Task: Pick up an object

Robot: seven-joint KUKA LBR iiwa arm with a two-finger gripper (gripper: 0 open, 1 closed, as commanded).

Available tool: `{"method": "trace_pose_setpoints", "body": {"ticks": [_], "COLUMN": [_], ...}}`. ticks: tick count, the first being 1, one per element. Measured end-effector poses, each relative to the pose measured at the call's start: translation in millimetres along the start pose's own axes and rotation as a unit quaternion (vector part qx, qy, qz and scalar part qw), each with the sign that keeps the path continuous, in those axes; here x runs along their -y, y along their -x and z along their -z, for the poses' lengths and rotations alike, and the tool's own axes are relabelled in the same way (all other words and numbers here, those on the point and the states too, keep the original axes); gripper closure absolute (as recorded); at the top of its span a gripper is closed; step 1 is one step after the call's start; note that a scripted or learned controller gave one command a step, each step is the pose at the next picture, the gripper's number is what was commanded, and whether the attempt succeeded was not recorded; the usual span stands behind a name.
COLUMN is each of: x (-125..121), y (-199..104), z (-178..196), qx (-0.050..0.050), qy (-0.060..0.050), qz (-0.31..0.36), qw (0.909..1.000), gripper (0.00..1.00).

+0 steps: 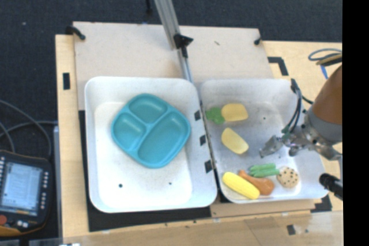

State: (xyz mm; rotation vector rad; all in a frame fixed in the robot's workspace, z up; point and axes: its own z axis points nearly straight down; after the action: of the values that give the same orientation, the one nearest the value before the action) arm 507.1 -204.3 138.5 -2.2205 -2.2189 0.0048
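Camera view puts my gripper (281, 146) low over the right bin (253, 89), whether its jaws are released or clenched I cannot tell, just above the green piece (263, 170), cookie (287, 177), carrot (259, 183) and banana (240, 185).

open floor (262, 115) mid right bin (253, 88), seemingly unobstructed
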Motion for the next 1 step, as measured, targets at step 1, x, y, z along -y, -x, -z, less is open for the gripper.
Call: {"method": "trace_pose_setpoints", "body": {"ticks": [1], "x": [-0.4], "y": [1.4], "z": [-38.9], "qx": [0.001], "qy": [0.002], "qz": [0.0], "qw": [1.0], "gripper": [0.0]}}
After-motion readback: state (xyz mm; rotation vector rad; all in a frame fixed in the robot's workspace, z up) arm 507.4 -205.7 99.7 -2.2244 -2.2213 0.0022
